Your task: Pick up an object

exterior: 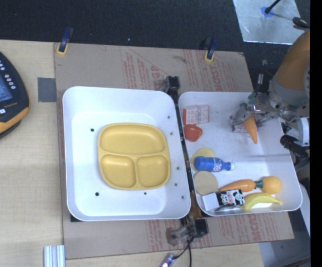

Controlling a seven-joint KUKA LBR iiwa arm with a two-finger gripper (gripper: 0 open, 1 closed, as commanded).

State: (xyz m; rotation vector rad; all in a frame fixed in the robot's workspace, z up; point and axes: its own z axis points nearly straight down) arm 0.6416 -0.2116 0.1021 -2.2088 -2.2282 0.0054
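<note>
A: Report the arm's position.

B: The arm (pixel 291 65) reaches in from 3 o'clock and hangs over the right bin (pixel 294 166), at the bin's 1 o'clock corner. The jaws (pixel 248 114) sit low among the clutter there, presumably because that corner is closest to the arm's base.

A: State of the jaws?

B: Cannot tell. The metal parts blur into a small grey item beside them. An orange carrot (pixel 251 129) lies touching or just under the tip, pointing toward 5 o'clock. I cannot tell whether it is gripped or merely lying beside the tip.

A: Other candidates for pickup?

B: In the same bin: a red-and-white packet (pixel 196 114) at 11 o'clock, a red piece (pixel 193 132) just below it, a blue bottle (pixel 212 163) near the centre-left lying on its side, and a second carrot (pixel 238 185), a banana (pixel 261 202) and a small carton (pixel 231 197) crowded at 6 o'clock.

A: The left bin?

B: The left bin (pixel 77 149) holds a yellow divided tray (pixel 134 154), flat and centred, likely the drop-off side.
</note>
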